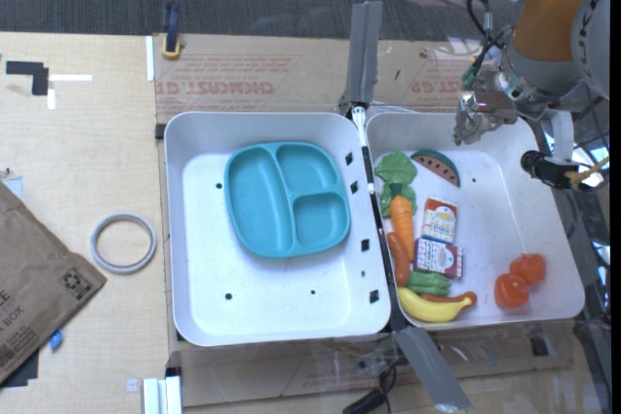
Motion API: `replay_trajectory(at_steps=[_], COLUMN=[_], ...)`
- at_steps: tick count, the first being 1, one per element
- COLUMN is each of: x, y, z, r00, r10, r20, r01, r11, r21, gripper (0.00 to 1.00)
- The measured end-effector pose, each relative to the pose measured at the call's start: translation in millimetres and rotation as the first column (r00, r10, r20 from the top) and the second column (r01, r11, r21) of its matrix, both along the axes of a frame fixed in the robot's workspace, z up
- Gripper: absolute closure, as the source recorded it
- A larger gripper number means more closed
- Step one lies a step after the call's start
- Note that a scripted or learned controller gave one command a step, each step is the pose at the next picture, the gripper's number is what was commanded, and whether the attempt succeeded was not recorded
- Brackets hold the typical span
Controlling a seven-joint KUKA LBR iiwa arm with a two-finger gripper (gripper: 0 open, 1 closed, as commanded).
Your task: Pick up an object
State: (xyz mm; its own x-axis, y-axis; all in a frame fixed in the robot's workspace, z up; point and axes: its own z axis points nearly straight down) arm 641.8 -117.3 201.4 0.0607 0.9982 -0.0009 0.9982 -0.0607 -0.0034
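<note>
The right bin holds toy food. A green leafy piece and a watermelon slice lie at the back. An orange carrot and a small printed carton sit in the middle. A yellow banana lies at the front, with a green vegetable just behind it. Two red tomatoes rest at the front right. My gripper hangs over the bin's back edge, right of the watermelon slice, with nothing visibly in it.
The left bin carries a blue divided plate. On the bench to the left lie a tape ring and a brown cardboard box. A grey divider post stands between the bins at the back.
</note>
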Motion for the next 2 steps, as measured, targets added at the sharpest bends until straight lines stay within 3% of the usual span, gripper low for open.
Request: replay_trajectory(at_steps=[1, 2], x=[17.2, 17.1], y=[5.6, 29.8], z=[-8.9, -13.2], r00=[1.0, 0.998], r10=[-0.016, -0.056], r20=[0.0, -0.002], r01=[0.016, 0.056], r11=[1.0, 0.998], r21=[-0.001, -0.001], gripper=[1.0, 1.0])
